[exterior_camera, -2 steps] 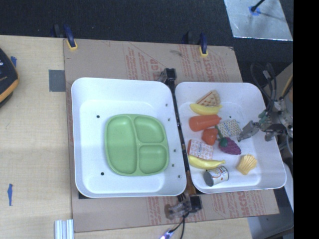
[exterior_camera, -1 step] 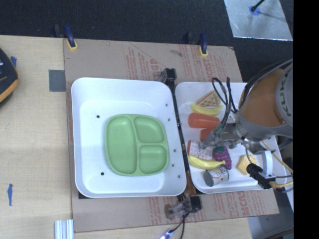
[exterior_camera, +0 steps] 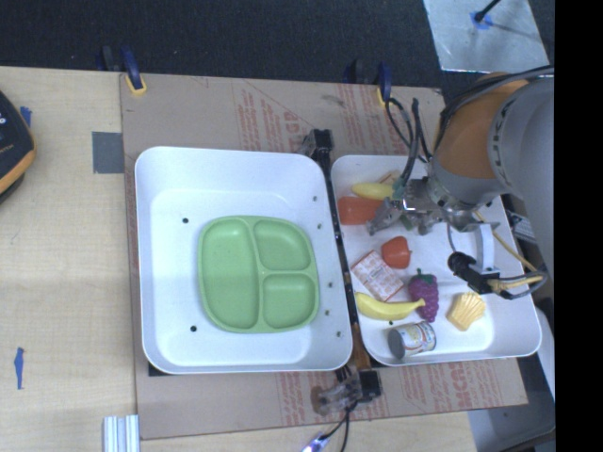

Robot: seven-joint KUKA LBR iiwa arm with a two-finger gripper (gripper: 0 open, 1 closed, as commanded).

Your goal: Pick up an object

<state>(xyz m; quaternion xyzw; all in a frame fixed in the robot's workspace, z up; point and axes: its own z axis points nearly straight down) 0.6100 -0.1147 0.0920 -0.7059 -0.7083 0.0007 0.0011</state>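
Now left bin [exterior_camera: 160, 252] holds green tray [exterior_camera: 256, 273]; right bin [exterior_camera: 513, 332] holds banana [exterior_camera: 386, 305], can [exterior_camera: 412, 339].

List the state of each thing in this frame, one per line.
Green divided plate: flat in the left bin.
Can: on its side, right bin.
Banana: lying flat beside the purple grapes.
Red pepper: loose, not held.
Pincer: low over the right bin, grip unclear.

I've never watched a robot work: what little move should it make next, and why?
Probably lower straight down: the pincer hangs over the right bin between the orange-red fruit and the red pepper, with nothing seen in it.
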